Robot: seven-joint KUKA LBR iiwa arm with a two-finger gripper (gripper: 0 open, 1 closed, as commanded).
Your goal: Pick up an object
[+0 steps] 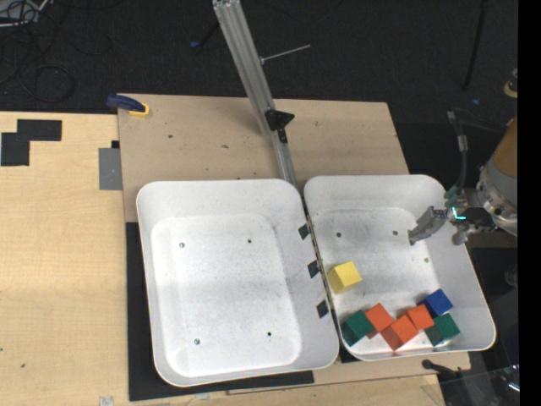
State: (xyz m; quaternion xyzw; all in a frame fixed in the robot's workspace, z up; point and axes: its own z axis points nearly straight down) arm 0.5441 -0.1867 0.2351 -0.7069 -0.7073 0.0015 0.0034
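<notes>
Coloured blocks [397,321] in right bin [372,194]

Open floor of the right bin [372,227] lies left of and below the hand [433,224]. Further below it, the yellow block [344,276] stands alone; a tight cluster of blocks [404,321] crowds the bin's near corner.

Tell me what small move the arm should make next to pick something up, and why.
Probably swing the hand toward the yellow block and lower over it. It sits alone in the right bin, apart from the crowded blocks near the front edge, so it looks easiest to grasp.
</notes>
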